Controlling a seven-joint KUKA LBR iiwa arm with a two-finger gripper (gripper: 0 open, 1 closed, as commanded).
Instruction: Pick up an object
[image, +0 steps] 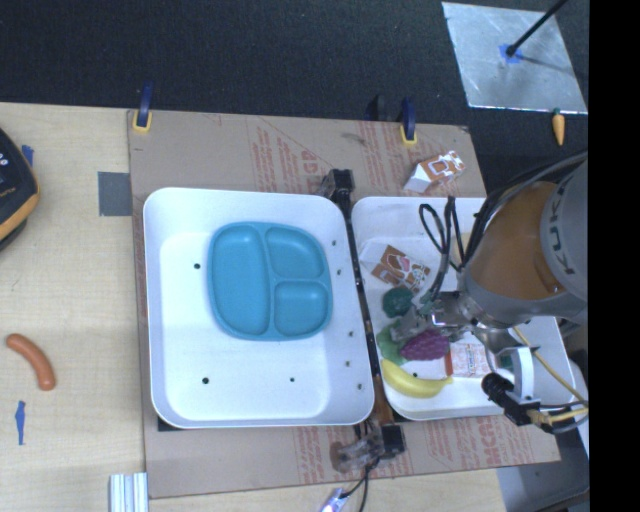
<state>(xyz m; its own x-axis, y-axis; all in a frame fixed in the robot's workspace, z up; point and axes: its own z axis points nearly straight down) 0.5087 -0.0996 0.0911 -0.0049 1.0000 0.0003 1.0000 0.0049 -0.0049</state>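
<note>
My gripper (428, 318) is low in the right bin (372, 215), at the end of the grey arm with the orange band (515, 250). It sits just above a purple bunch of grapes (425, 347) and beside a dark green object (397, 300). A yellow banana (410, 381) lies at the bin's near edge, below the grapes. A brown and white snack packet (398, 267) lies further back. To the right of the grapes, a white and red packet (468, 359) is partly hidden under the arm. Nothing is visibly lifted.
The left bin (180, 330) holds a blue divided plate (269, 279). A small carton (436, 171) lies on the cardboard behind the right bin. An orange sausage (32, 360) rests on the bench at far left. Black cables (440, 235) loop over the right bin.
</note>
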